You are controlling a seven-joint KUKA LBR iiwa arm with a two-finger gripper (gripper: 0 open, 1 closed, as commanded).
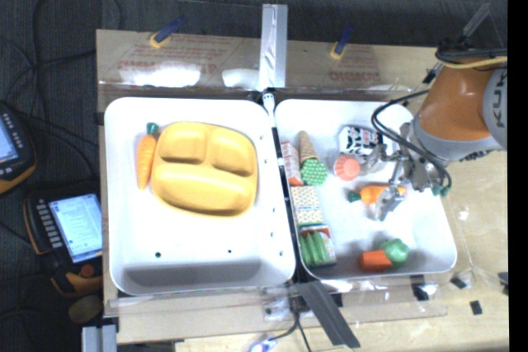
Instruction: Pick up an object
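Note:
My gripper [386,200] hangs low over the right half of the right bin [433,255], the arm coming in from the right. A small orange toy carrot with a green tip [370,194] lies directly at the gripper's end, touching or partly under it. Left of it sit a pink round piece [347,168] and a black-and-white spotted item [357,140]. At the bin's front lies an orange and green toy [384,255]. I cannot see whether the carrot is gripped.
Along the right bin's left wall lie a cone [306,146], a green dotted piece [313,172], a patterned box [305,203] and green sticks [316,246]. The left bin [190,260] holds a yellow divided tray [205,167] and a carrot [145,159].

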